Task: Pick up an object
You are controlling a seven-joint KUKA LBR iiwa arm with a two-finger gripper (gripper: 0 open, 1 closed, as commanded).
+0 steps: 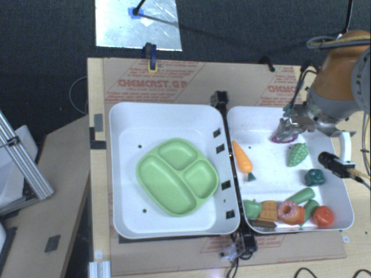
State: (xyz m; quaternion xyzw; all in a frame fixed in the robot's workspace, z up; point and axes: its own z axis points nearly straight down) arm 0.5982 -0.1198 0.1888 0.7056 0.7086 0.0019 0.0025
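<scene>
Beside divider, carrot (242,157), tip bottom-right.

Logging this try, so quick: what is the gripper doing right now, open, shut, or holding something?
Gripper: down in the right bin, right at a purple toy; open or shut cannot be told, and no grasp is visible.

gripper (288,127) at right bin's (262,120) far side | grapes (298,154) just nearer | carrot (242,157) left | plate (176,176) in left bin (127,126), far left | donut (289,211), tomato (323,215) along near wall
</scene>
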